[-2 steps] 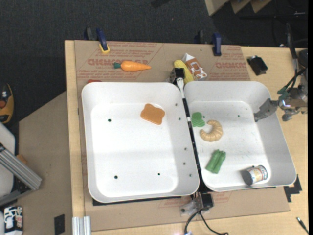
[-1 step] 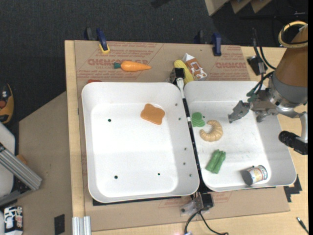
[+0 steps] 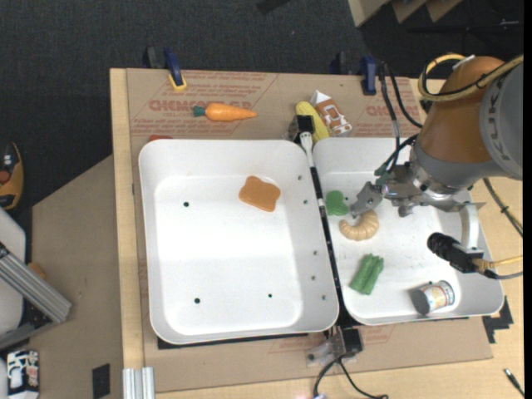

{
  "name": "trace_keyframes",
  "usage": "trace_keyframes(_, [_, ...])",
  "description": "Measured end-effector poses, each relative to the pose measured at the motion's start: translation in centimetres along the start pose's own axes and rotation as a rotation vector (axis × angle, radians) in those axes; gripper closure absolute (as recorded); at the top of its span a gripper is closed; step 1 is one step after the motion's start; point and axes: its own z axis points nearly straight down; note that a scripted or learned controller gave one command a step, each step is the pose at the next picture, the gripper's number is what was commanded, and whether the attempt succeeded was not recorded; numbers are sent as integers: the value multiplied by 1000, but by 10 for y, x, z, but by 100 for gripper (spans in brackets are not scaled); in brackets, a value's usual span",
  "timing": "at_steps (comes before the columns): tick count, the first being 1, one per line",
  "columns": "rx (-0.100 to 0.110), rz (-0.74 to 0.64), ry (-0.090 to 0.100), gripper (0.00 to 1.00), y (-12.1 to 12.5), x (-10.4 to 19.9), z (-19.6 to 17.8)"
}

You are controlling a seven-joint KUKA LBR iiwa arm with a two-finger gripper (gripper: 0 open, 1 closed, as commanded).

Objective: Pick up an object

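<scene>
My gripper (image 3: 362,209) reaches in from the right over the right bin (image 3: 465,310), low at that bin's left side. Its tip is right above a tan croissant-shaped pastry (image 3: 359,229), touching it or nearly so. A small green piece (image 3: 335,204) lies just left of the gripper against the bin wall. A green ridged vegetable (image 3: 366,273) lies nearer the front, and a small tin can (image 3: 434,297) lies on its side at the front right. An orange-brown bread-like piece (image 3: 259,194) rests in the left bin (image 3: 166,248).
On the cardboard behind the bins lie a toy carrot (image 3: 223,112), a yellow banana-like item (image 3: 307,116) and a small box (image 3: 332,116). Blue clamps (image 3: 174,71) hold the board's back edge. A black cable part (image 3: 453,252) hangs from the arm over the right bin.
</scene>
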Motion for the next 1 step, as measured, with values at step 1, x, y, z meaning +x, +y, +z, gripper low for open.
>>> trace_keyframes(1, [-1,7,-2,0,1,-5,73])
